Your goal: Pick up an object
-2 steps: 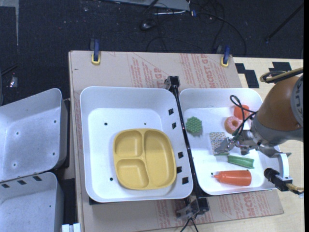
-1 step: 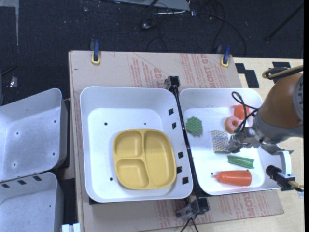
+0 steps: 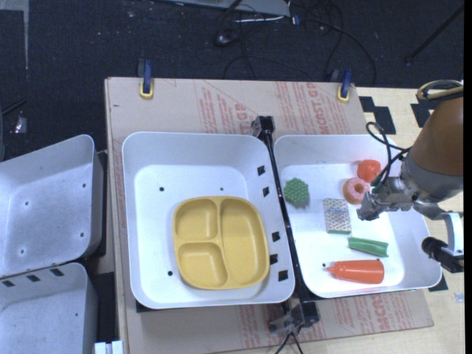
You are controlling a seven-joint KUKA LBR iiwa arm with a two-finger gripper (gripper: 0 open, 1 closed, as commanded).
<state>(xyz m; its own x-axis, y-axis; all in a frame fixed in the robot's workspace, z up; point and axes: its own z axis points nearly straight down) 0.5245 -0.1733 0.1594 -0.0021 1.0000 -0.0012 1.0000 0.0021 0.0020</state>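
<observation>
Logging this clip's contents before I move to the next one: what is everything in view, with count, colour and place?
bins: 2, white, side by side on the bench
divided tray: 1, yellow, in the left bin
spiky ball: 1, green, right bin, near the divider
patterned card: 1, grey, middle of the right bin
ring: 1, pink, right bin, beside the end effector
round object: 1, orange-red, far side of the right bin
green piece: 1, right bin, near side
carrot-like object: 1, orange, right bin, front edge
clamps: 2, yellow, bench's far edge
arm: 1, grey and orange, from the right
end effector: 1, dark, low over the right bin
</observation>
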